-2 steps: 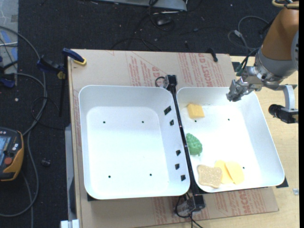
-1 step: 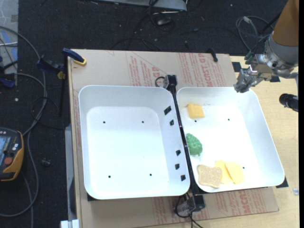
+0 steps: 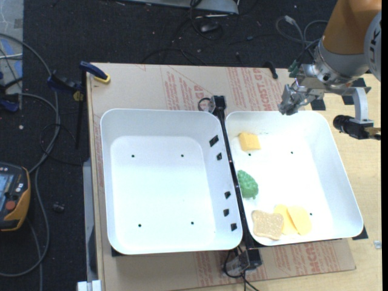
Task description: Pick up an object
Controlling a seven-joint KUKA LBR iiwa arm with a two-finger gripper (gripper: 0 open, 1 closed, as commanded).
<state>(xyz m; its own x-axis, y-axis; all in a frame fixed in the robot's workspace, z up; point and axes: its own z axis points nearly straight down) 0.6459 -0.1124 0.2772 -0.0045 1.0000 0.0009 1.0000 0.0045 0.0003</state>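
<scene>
My gripper (image 3: 288,105) hangs above the far rim of the right bin (image 3: 339,162), its dark fingers pointing down with nothing visibly between them. In that bin a yellow block (image 3: 249,141) lies near the far left corner. A green leafy piece (image 3: 247,183) rests against the left wall. A tan bread slice (image 3: 267,224) and yellow cheese-like slices (image 3: 294,219) lie side by side at the near edge. The gripper is well behind and to the right of the yellow block.
The left bin (image 3: 121,180) sits beside the right one, with a black divider clip strip (image 3: 227,174) between them. Both stand on a cardboard-covered bench (image 3: 182,80). Cables and a blue-yellow clamp (image 3: 94,73) lie at the far left.
</scene>
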